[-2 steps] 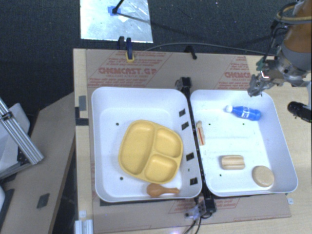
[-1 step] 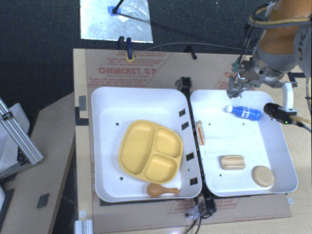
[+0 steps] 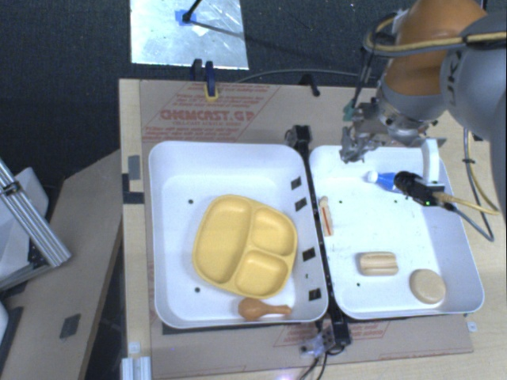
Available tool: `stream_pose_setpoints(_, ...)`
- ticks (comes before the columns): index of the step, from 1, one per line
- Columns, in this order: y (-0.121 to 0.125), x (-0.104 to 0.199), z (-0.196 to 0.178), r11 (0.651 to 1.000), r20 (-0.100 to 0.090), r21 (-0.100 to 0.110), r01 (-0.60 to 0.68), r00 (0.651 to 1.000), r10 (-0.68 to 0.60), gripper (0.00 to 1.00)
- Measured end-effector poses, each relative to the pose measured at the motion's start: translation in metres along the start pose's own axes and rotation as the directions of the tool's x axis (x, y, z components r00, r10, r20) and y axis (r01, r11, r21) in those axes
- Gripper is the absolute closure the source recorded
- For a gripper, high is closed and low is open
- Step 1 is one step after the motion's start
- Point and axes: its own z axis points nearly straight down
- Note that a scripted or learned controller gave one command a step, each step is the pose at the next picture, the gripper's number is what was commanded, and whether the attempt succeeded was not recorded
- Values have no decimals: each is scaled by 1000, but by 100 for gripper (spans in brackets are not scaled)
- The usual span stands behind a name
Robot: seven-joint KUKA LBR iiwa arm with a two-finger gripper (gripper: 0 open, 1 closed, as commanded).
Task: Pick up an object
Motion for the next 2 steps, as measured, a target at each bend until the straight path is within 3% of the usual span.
stream_pose_setpoints(2, -2, 95, 2, 1000, -2, 0, 1, 1000, -1, 100)
